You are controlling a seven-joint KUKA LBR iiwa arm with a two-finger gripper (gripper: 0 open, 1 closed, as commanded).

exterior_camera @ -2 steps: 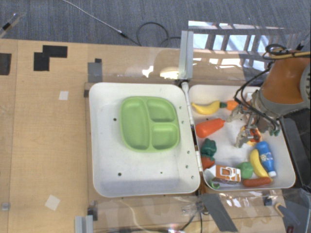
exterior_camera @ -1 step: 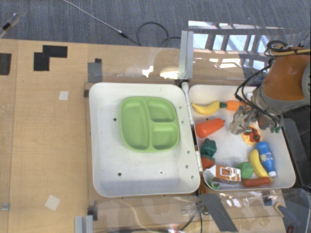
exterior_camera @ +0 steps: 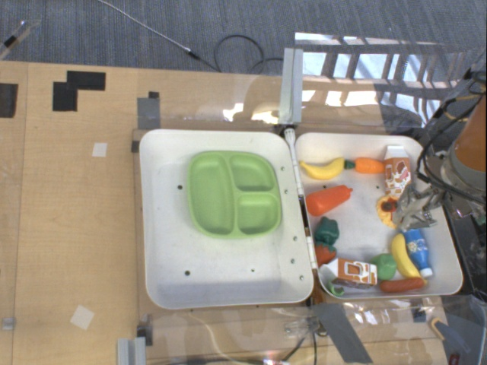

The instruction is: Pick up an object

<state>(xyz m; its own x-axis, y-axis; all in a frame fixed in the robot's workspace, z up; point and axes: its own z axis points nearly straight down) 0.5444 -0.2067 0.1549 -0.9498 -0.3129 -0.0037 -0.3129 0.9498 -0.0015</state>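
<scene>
My metal two-finger claw [exterior_camera: 415,213] hangs low over the right white bin [exterior_camera: 449,284], beside a yellow plastic banana [exterior_camera: 404,255]. Nothing is lifted yet. Whether it grips anything, I cannot tell.

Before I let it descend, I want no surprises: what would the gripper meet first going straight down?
Probably the small yellow-orange toy beside the gripper, else bare floor of the right bin; height above them is unclear.

The arm [exterior_camera: 466,154], at the right bin's [exterior_camera: 449,280] far right rim, shows an orange band above a grey body. Dark cables [exterior_camera: 441,124] loop beside it. The gripper [exterior_camera: 415,210] is pale grey metal with thin fingers.
</scene>
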